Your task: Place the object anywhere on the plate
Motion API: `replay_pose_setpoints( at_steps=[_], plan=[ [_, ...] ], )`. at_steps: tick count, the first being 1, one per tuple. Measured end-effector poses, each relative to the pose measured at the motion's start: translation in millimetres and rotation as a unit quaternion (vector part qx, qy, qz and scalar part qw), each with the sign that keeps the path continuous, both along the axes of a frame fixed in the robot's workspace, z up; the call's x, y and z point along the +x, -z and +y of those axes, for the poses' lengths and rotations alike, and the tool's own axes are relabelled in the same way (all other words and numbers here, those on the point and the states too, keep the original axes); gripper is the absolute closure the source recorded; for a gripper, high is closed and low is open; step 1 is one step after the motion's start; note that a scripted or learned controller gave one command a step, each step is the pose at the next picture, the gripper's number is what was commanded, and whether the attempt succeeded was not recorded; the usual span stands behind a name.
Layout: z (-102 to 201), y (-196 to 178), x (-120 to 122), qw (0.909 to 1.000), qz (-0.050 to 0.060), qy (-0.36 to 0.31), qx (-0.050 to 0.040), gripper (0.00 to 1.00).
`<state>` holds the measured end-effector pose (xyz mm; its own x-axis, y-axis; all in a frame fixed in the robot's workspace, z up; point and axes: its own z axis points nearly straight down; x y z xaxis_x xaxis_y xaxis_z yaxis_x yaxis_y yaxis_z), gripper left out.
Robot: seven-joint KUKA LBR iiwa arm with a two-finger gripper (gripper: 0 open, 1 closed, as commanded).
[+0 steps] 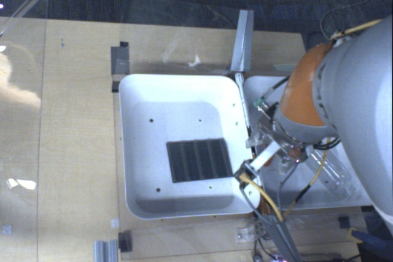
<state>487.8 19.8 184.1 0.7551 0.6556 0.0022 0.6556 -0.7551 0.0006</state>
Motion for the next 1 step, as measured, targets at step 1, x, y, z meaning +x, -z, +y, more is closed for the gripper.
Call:
replay_pose_setpoints(
  at_steps=[1],
  plan=[
    [58.0,0.0,-0.7,0.9993,0.0,-0.039,0.0002,0.0]
  ],
)
